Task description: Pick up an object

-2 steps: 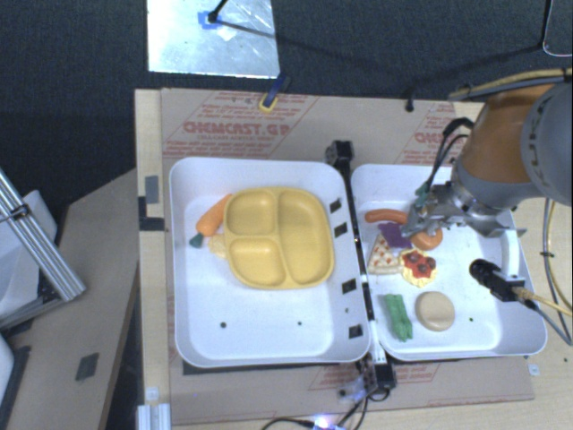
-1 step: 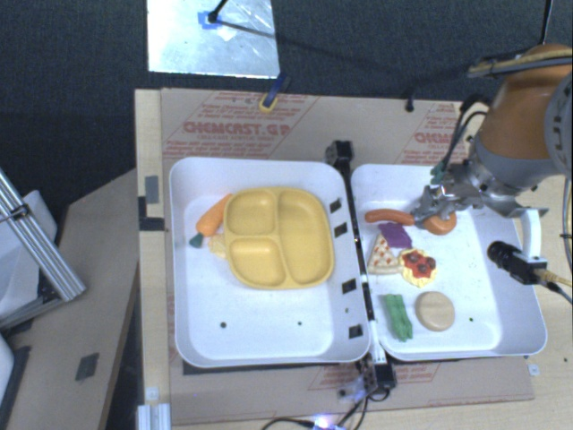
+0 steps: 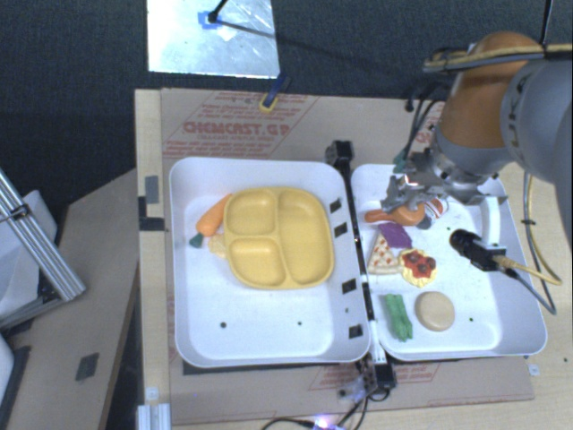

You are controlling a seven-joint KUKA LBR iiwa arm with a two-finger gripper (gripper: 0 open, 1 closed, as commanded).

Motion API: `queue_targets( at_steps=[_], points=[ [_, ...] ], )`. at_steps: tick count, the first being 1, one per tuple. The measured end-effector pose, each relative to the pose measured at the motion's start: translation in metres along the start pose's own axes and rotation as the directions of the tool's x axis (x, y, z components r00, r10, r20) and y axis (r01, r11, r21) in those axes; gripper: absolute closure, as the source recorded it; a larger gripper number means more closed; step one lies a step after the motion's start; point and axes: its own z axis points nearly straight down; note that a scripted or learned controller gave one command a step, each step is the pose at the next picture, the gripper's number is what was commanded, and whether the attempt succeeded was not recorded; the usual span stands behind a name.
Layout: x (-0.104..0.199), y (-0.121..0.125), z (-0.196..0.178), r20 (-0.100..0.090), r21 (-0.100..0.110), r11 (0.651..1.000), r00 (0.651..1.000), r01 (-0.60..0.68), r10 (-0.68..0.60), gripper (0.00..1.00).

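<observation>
White plastic forms both shallow bins, which sit side by side. The pincer (image 3: 400, 189) hangs low over the far part of the right bin (image 3: 512, 322), near the wall it shares with the left bin (image 3: 179, 267). Whether the pincer is released or clenched cannot be determined from this view, and no item is visibly gripped in it. The left bin lies well to the camera-left of the pincer. It holds a yellow divided plate (image 3: 273, 237) with three compartments. An orange toy carrot (image 3: 213, 215) lies against the plate's edge on the side farthest from the pincer. The right bin holds the remaining items. The orange piece (image 3: 398, 214), the nearest candidate for the pick, lies directly below the pincer on the bin floor, just on the camera side of it. It is a curved, elongated, glossy orange form lying flat, with its long axis running across the bin. A small red and white item (image 3: 433, 208) sits at its end, toward the arm. Nearer the camera from the pincer come a purple piece (image 3: 394, 236), then a pizza slice (image 3: 382, 256) and a red and yellow disc (image 3: 418, 266) side by side. Farthest from the pincer, toward the near rim, lie a green piece (image 3: 397, 316) and a round tan piece (image 3: 435, 311).
</observation>
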Motion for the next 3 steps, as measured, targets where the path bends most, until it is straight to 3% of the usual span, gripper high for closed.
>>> queue_targets(
  at_steps=[1,2,3],
  points=[
    [0.048,0.024,0.006,0.000,0.001,1.000,1.000,0.001,-0.001,1.00],
    [0.094,0.054,-0.013,0.000,-0.003,1.000,1.000,0.000,0.000,1.00],
    [0.122,0.066,-0.016,0.000,0.000,1.000,1.000,-0.002,0.002,1.00]
  ],
)
